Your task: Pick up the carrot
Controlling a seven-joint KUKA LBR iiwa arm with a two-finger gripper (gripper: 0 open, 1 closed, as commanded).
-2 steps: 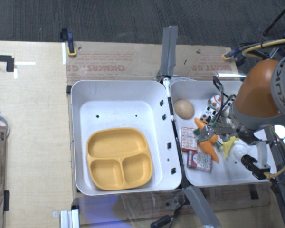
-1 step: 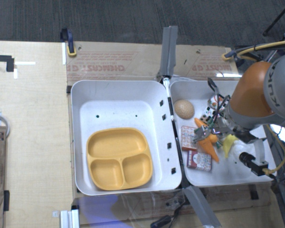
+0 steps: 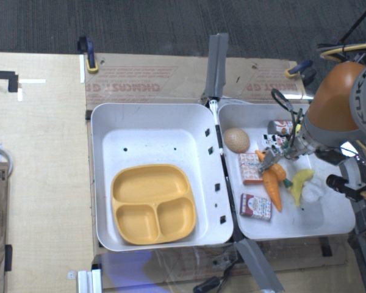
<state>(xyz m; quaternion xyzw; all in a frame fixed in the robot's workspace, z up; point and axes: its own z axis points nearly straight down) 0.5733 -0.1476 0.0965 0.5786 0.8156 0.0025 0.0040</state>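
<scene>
Nearest, a red carton [image 3: 255, 206] is crowded against the carrot [image 3: 272, 185]; whether the tool [image 3: 269, 157] is open cannot be told, so neighbours might be snagged.

Arm [image 3: 348, 102] cut by right edge — fingertips indistinct.

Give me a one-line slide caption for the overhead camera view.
The arm's claw reaches the top end of the carrot in the right bin, while a yellow divided plate sits in the left bin.
</scene>
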